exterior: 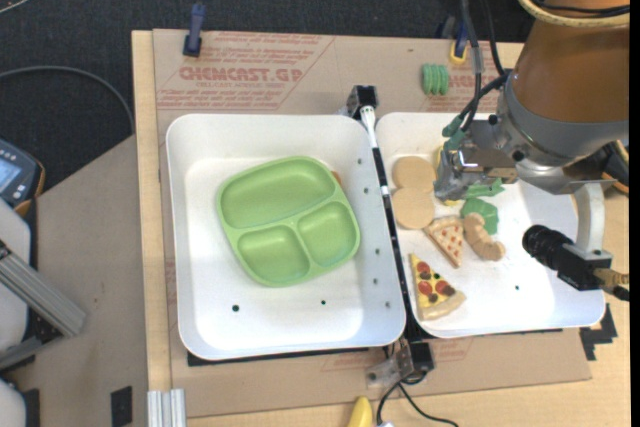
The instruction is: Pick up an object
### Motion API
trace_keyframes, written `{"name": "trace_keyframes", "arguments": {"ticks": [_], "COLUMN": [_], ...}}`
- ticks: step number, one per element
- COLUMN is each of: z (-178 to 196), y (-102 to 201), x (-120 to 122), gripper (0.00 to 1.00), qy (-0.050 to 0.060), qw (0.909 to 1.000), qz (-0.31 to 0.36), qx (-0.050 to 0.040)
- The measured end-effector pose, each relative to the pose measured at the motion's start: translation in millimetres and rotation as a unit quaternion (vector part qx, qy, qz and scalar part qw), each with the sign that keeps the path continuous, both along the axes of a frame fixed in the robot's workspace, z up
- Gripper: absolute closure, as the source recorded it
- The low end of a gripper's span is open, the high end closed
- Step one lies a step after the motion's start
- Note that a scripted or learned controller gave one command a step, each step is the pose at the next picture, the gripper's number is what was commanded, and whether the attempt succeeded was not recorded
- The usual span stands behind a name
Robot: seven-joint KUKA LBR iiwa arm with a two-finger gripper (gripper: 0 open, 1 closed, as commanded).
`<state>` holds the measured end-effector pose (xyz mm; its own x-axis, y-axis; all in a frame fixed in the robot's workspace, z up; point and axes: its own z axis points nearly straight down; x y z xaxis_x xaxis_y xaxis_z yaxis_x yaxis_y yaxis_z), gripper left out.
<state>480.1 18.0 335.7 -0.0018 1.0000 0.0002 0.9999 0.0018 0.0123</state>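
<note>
We're low over the right bin [530, 303] here, with the gripper [458, 183] down among the toy food at the bin's upper left, and this reads as the reach-and-grasp step of the pick. Whether it's open or closed we can't tell from this angle because the wrist covers too much, and nothing shows as held. The closest candidate is the green toy [482, 212], just beside the gripper toward the near edge and possibly touching it. The 2 tan discs [411, 175] sit just to the gripper's left, by the bin wall. Nearer the front we've got the small pizza slice [446, 240], the tan lump [486, 241] up against the green toy, and the pepperoni slice [436, 287]. The left bin [200, 295] holds the green divided tray [288, 220], well apart from the action. Next move, as we judge it: settle squarely on 1 piece, close, lift straight up. The pieces are crowded, so a neighbour could get nudged or a grip could catch an edge and slip.
</note>
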Motion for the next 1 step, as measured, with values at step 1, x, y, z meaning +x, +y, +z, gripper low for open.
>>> {"name": "trace_keyframes", "arguments": {"ticks": [1], "z": [-82.4], "y": [-76.1], "x": [0.1], "gripper": [1.00], "qy": [0.009], "qw": [0.9999], "qz": [-0.005], "qx": [-0.0005]}}
